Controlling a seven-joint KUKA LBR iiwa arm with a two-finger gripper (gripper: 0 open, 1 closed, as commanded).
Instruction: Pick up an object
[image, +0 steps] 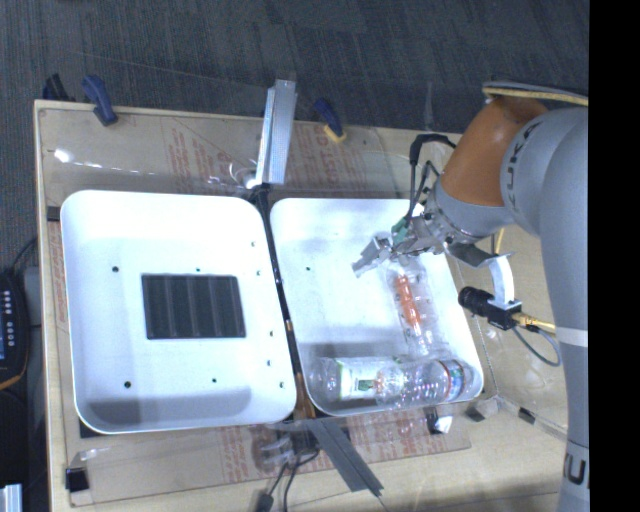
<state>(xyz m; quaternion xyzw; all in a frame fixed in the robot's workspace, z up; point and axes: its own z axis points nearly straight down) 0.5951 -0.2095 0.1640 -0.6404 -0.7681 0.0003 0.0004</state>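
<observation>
- A dark grey carpeted floor (300, 40) surrounds a pale wooden bench top (150, 135) printed with faint red lettering, and blue clamps (100, 100) grip its far edge.
- The grey robot arm with an orange band above its wrist (520, 160) comes in from the right and bends down over the right bin.
- The left shallow white plastic bin (90, 300) holds a dark, ribbed rectangular panel (193, 306) lying flat near its middle.
- The right shallow white plastic bin (320, 260) sits just beside the left one, their inner rims touching along a dark seam.
- A grey metal bar (276, 130) stands on the far side where the two bins meet.
- A clear plastic bottle with a green and white label (385, 382) lies on its side along the near wall of the right bin.
- A second, smaller clear plastic bottle with orange contents (412, 305) lies lengthwise toward the right wall of that bin, its near end close to the labelled bottle.
- The two-finger metal gripper (375, 252) hangs over the far part of the right bin, just beyond the far end of the orange-filled bottle; whether its jaws are spread or pressed together cannot be told, and nothing can be seen held in it.
</observation>
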